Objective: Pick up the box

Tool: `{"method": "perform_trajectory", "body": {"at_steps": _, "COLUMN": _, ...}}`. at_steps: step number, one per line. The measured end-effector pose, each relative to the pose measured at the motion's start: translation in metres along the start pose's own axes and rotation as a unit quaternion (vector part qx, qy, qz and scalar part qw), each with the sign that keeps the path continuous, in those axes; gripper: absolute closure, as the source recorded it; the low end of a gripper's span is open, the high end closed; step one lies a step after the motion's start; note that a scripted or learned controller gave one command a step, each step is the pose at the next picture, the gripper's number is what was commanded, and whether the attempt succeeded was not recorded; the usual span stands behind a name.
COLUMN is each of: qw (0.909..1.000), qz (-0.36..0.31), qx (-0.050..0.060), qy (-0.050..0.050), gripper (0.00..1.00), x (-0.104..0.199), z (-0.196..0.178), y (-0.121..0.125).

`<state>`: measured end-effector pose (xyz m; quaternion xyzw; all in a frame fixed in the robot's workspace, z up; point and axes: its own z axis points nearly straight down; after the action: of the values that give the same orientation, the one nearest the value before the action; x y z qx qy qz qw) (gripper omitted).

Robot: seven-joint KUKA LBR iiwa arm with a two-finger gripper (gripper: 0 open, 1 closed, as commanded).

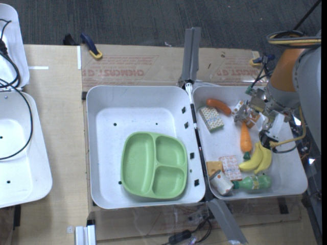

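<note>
A small pale box (211, 118) with a green dotted pattern lies tilted in the upper left of the right bin (291, 185). The gripper (246, 114) hangs low over the upper middle of that bin, a short way to the right of the box and apart from it. Its tip sits just above the top end of an orange carrot (246, 139). The grey arm with its orange band (282, 70) comes in from the right edge.
The right bin also holds an orange-red sausage shape (218, 105), bananas (258, 158), a green bottle (254, 183), a red-and-white packet (230, 167) and a small can (220, 184). In the left bin (102, 111) lies a green divided plate (154, 165).
</note>
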<state>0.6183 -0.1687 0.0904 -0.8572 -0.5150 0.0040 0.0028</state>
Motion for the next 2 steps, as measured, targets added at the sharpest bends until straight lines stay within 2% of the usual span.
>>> {"method": "perform_trajectory", "body": {"at_steps": 1, "qw": 0.9997, "qz": -0.024, "qx": 0.001, "qy": -0.001, "gripper": 0.00, "x": 0.006, "z": -0.036, "y": 0.016}}
{"method": "perform_trajectory", "body": {"at_steps": 2, "qw": 0.9994, "qz": 0.015, "qx": 0.025, "qy": -0.017, "gripper": 0.00, "x": 0.057, "z": 0.004, "y": -0.005}}
